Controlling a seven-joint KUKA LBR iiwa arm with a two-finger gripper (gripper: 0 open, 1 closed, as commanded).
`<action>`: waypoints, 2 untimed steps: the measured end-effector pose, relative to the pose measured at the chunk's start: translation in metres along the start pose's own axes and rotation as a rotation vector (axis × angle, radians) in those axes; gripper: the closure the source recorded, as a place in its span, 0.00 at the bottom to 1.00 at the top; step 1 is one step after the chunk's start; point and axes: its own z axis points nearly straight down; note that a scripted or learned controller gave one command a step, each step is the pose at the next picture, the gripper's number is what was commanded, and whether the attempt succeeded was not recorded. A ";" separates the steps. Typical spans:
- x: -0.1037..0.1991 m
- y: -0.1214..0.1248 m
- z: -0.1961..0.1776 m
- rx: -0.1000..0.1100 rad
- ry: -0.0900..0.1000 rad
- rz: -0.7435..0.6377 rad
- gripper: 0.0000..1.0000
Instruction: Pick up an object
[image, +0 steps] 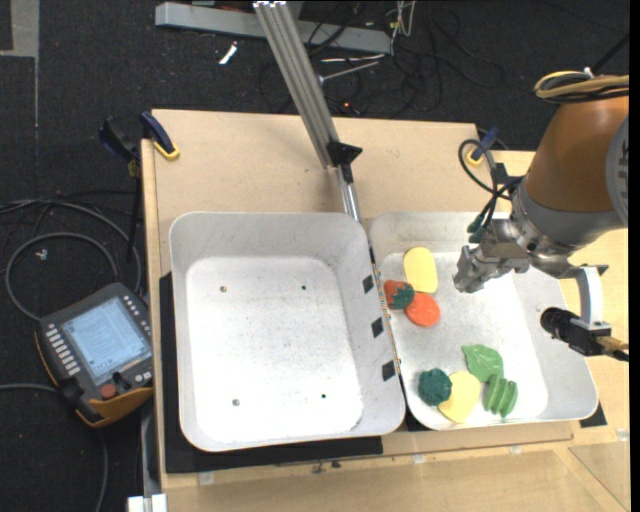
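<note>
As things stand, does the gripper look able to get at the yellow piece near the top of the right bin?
Probably yes. The gripper hangs beside the yellow piece, with bare bin floor between them and nothing lying on top of it.

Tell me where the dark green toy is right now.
The dark green toy lies in the right bin, near its front left corner, right beside a yellow piece and left of the light green pieces.
</note>
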 end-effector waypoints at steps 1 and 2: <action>0.056 -0.003 0.015 0.000 0.000 0.000 1.00; 0.109 -0.003 0.024 0.001 0.000 0.000 1.00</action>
